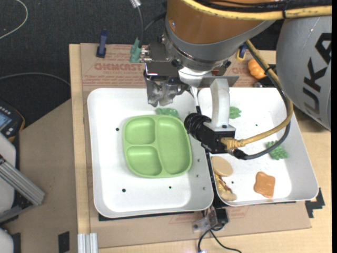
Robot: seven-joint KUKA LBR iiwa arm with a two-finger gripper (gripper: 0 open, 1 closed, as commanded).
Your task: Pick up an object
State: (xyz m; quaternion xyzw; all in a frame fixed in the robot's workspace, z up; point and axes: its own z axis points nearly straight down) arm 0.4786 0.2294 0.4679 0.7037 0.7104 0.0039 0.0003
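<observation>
The robot arm's pincer (163,95) hangs low over the far edge of the left bin (105,141), its metal fingers pointing down just beyond the rim of a green divided plate (157,144); whether the fingers are spread or closed cannot be told from this angle, and nothing can be seen between them. A small green leafy piece (167,111) lies right below the pincer, touching the plate's far rim. The three-compartment plate sits tilted a little in the middle of the left bin. Beside the pincer, a white bracket (220,103) and a black fitting (202,129) reach down over the seam between the two bins, and a yellow-sleeved cable (263,133) loops from there across the right bin (300,162). In the right bin, a second green leafy piece (233,112) lies near the bracket and a third (277,152) rests toward the right wall, well apart from the others. Nearer the camera, a tan round cookie-like piece (222,167) lies by the bin's left wall, with a small pale scrap (225,187) just in front of it, and an orange waffle-shaped piece (264,184) sits near the front edge. Both bins rest on a cardboard sheet (84,78) on the desk, and the arm's grey and orange body (221,15) looms above.
</observation>
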